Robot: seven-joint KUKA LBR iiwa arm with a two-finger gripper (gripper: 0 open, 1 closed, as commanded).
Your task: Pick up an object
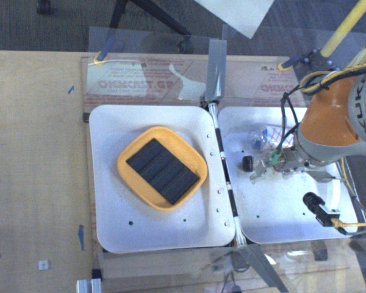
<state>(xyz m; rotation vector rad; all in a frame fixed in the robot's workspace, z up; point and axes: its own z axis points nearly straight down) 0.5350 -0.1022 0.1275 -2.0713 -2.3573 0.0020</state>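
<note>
The small black cylindrical object (247, 162) sits in the right-hand shallow white bin (274, 221), toward that bin's left side and just right of the divider between the bins. From my console I read it as the nearest candidate for a pick. It lies just to the left of the pincer (260, 168), close beside the metal tip, apparently not between the fingers. It looks squat, so I can't make out a clear long axis or which way it points. Whether the pincer is released or clenched I cannot tell; the wrist hardware is cluttered and small from this camera.

The grey arm with its orange band (329, 118) reaches in from the right, over the right bin. A crumpled blue-and-clear wrapper (260, 137) lies just behind the pincer. In the left white bin (110, 212) a yellow rounded-square tray holding a ribbed black pad (162, 167) rests diagonally, well apart from the arm.
</note>
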